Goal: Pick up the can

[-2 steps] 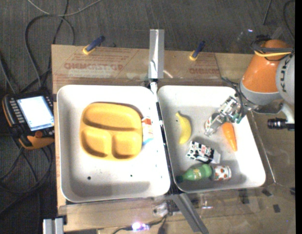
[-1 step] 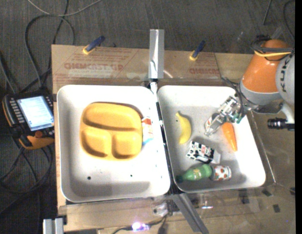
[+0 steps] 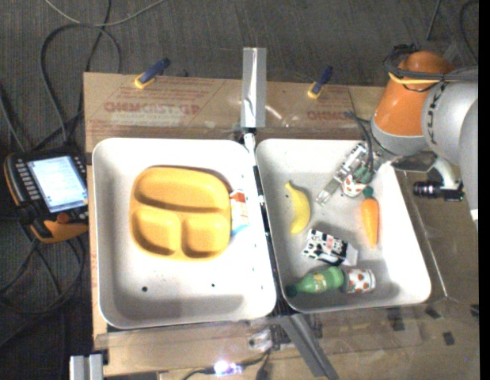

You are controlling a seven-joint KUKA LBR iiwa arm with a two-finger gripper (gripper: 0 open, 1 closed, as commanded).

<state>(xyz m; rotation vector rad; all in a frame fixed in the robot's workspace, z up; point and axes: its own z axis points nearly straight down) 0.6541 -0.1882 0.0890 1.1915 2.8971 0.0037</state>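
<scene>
The bench [image 3: 181, 101] carries two white bins side by side. The left bin [image 3: 110, 236] holds a yellow divided tray [image 3: 181, 210], which takes up most of its floor; a small white and red packet [image 3: 240, 209] lies just beside the tray's right edge, against the wall between the bins. The right bin [image 3: 411, 267] holds the smaller things.

The grey arm [image 3: 442, 117] comes in from the right at the far side, its orange band [image 3: 403, 105] above the wrist. The gripper [image 3: 351, 172] is down in the far part of the right bin, next to a small red and white object that I cannot identify. Whether the claw is spread or pressed together cannot be told from this view.

An orange carrot [image 3: 370, 220] lies near the bin's right wall, just nearer than the gripper. A yellow banana [image 3: 298, 206] lies toward the left wall. A black and white carton [image 3: 324, 247] sits between them, nearer the front. A green bottle [image 3: 318, 281] lies on its side at the near wall, and the can [image 3: 358, 279], red and white, lies on its side touching the bottle's right end, well apart from the gripper.

Left of the bench sits a handheld screen [image 3: 48, 182].
</scene>
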